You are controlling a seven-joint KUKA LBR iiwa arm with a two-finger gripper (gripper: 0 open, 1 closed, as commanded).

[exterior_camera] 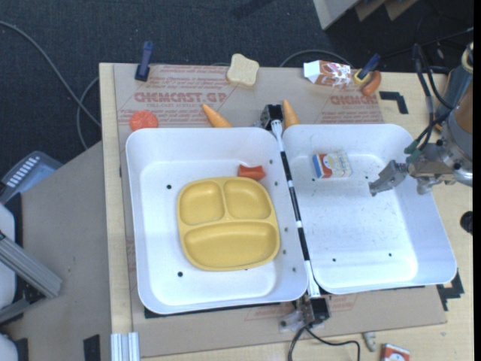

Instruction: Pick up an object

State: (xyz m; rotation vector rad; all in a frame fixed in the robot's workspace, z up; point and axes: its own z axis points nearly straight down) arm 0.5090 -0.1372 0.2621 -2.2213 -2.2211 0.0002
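Yellow divided plate (pixel 227 223) fills the left bin (pixel 150 201), gripper (pixel 406 177) over the right bin (pixel 361 269).
An orange piece (pixel 252 172) lies just behind the plate. Across the divider, a small milk carton (pixel 331 165) lies flat near the right bin's back wall; right of it, apart, the gripper's fingers (pixel 385 179) hang spread, pinching nothing.

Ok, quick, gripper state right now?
Gripper: over the right bin, nothing visibly held; open or shut cannot be told.
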